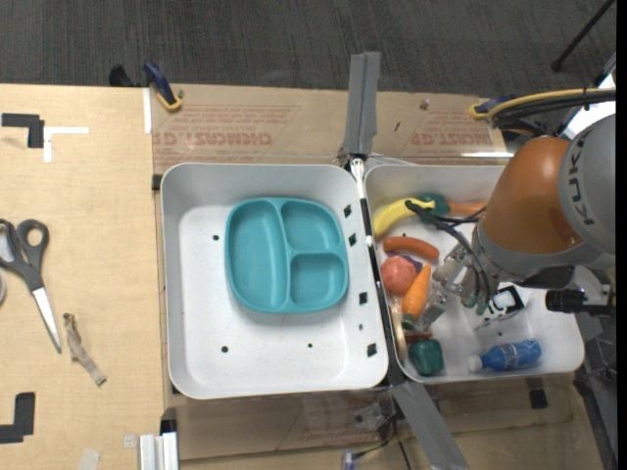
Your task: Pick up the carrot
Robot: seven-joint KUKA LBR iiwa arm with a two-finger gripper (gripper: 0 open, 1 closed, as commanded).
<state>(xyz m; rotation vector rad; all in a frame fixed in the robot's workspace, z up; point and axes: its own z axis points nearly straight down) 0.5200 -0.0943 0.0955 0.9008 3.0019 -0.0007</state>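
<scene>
- My claw is low in the right bin, at the carrot's lower end; I cannot tell its state.
- The carrot lies tilted in the left part of this bin, just beside a pink round fruit.
- Near it are a banana, a red sausage-like piece, a green item and a blue bottle.
- The left bin holds a teal divided plate.
- Scissors lie on the surface.

Dark grey carpeted floor is seen beyond a pale wooden bench; flattened cardboard is laid beneath.
</scene>
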